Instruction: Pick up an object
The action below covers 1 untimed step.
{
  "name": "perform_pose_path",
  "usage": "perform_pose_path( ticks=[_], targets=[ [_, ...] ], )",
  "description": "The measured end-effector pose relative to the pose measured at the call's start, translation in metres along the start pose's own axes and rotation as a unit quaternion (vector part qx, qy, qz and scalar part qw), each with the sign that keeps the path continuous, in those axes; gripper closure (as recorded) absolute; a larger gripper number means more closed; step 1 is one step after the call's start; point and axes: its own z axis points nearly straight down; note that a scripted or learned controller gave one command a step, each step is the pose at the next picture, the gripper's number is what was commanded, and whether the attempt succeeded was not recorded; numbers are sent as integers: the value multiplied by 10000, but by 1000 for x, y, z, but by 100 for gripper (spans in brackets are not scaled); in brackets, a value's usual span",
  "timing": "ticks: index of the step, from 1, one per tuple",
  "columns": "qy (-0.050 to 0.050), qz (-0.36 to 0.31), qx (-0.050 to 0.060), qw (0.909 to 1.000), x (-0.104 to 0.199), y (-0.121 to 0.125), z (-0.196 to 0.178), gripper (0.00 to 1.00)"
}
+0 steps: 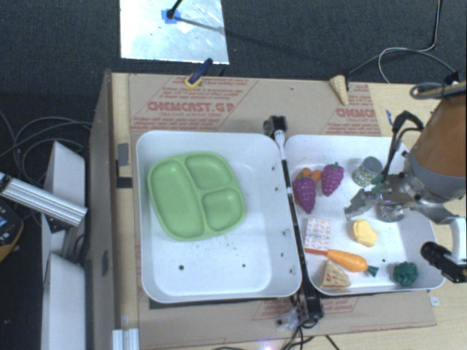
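- The arm [443,148] comes in from the right side of the bench, its orange band above the grey wrist, and bends down over the right bin [430,228].
- The gripper [368,203] sits low in that bin, near its middle, with its metal parts pointing left.
- Whether the claw is wide or narrow cannot be told from this angle, and nothing can be seen held in it.
- A yellow piece of toy food [364,232] lies just below the gripper, close beside it.
- A grey-green round object [368,170] lies just above the gripper, toward the bin's far wall.
- Two purple bunches of grapes [318,185] lie in the left part of the right bin, with a small orange piece [311,173] touching them at the top.
- A pink-and-white square item [317,233] lies below the grapes.
- A carrot [345,259] lies along the near side, beside a wedge-shaped waffle piece [335,275] in the near left corner.
- A dark green broccoli piece [405,272] rests in the near right corner.
- The left bin [255,268] holds a light green divided plate [195,195].
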Motion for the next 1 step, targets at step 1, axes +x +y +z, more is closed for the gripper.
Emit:
perform_pose_path(
  ticks=[1],
  targets=[
    [3,-2,4,10000,23,94,45,0]
  ],
)
